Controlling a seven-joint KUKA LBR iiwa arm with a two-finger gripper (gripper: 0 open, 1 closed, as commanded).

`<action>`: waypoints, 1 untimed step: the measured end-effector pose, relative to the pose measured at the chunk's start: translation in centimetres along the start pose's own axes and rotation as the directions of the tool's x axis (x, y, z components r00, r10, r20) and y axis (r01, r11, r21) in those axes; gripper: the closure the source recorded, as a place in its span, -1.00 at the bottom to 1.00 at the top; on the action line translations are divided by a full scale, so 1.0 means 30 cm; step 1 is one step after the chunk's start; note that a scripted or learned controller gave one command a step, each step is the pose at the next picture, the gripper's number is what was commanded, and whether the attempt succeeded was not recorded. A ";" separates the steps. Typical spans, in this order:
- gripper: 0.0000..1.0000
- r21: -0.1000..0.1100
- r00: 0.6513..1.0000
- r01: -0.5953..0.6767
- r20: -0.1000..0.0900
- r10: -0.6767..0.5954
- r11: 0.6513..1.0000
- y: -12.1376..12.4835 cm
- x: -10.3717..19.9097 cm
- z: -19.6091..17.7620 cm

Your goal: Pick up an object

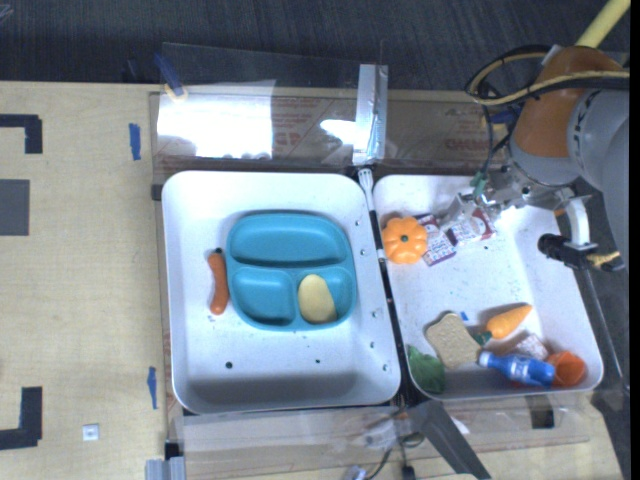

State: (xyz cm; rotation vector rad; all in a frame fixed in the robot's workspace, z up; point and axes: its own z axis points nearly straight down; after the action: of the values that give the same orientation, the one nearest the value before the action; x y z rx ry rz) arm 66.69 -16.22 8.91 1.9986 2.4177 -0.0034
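Note:
My gripper (pixel 478 200) hangs over the far part of the right bin (pixel 560 288), below the arm's orange band. Just beneath and to its left lies a small white and purple packet (pixel 448 240), next to an orange toy pumpkin (pixel 405 240). Nothing shows as held. Along the near side of the same bin lie a slice of bread (pixel 453 338), a carrot (pixel 508 320), a blue bottle (pixel 518 368), an orange piece (pixel 568 368) and a green piece (pixel 428 370).
The left bin (pixel 190 368) bears a blue divided plate (pixel 285 263) with a yellow potato-like piece (pixel 316 298) in its near right compartment. An orange-red sausage (pixel 217 281) lies to the left of the plate. A clear wall (pixel 260 118) stands behind the bins.

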 end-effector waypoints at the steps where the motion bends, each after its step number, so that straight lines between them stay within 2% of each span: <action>1: 1.00 -0.013 0.998 0.063 -0.003 -0.063 0.998 0.065 0.276 -0.343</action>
State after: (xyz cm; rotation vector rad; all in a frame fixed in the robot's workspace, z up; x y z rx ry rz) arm 67.04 -7.68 19.16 1.9176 2.4751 0.0147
